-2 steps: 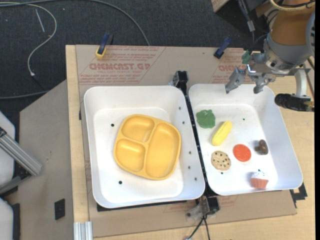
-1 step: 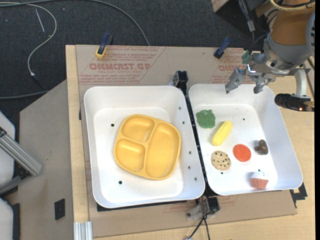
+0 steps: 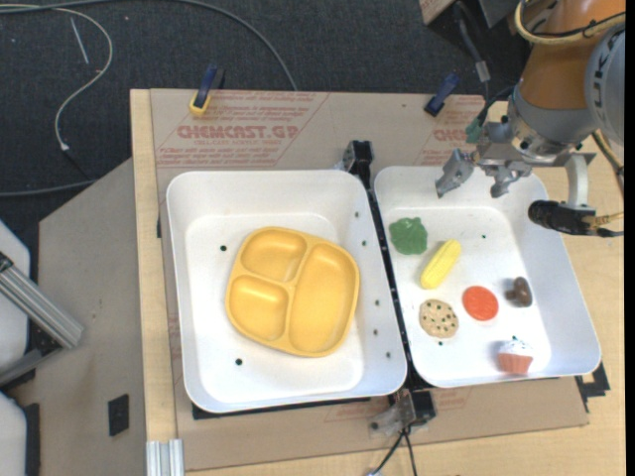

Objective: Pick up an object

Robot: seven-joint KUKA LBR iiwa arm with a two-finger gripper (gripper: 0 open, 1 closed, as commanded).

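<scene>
Nearest the viewer, a black clip (image 3: 412, 406) w/ cable sits at the front edge between the two bins.

Right bin (image 3: 575, 310), front to back:
- Cupcake (image 3: 514, 356), pink base, white top, near the front right corner, upright.
- Cookie (image 3: 438, 318), round, w/ dark chips, lying flat, left of centre.
- Red disc (image 3: 480, 302), flat, just beside the cookie on its right, apart from it.
- Small dark brown item (image 3: 519, 291) near the right wall; type cannot be told.
- Corn cob (image 3: 440, 264), yellow, lying flat. Long axis runs diagonally, lower end toward front-left, upper end toward back-right. Which end is the tip cannot be told.
- Green broccoli-like piece (image 3: 408, 235), just beside the corn's upper left, close to the wall shared w/ the other bin.

Left bin (image 3: 189, 266): one yellow divided plate (image 3: 293, 290), three compartments, roughly central, nothing seen in the compartments.

Gripper (image 3: 478, 178) hangs over the back edge of the right bin, fingers spread apart, nothing between them. It is well apart from every item in the bin. Grey arm w/ orange band (image 3: 566, 62) rises behind it to the right.

Bench board (image 3: 149, 266) beyond the bins carries red print; "CHEMCAST GP" is legible behind the left bin, w/ smaller lines under it too small to read. Similar red print behind the right bin is partly hidden by the gripper. Two blue clamps (image 3: 205, 88) hold the far edge. White cable (image 3: 119, 28) loops over the dark floor beyond.
</scene>
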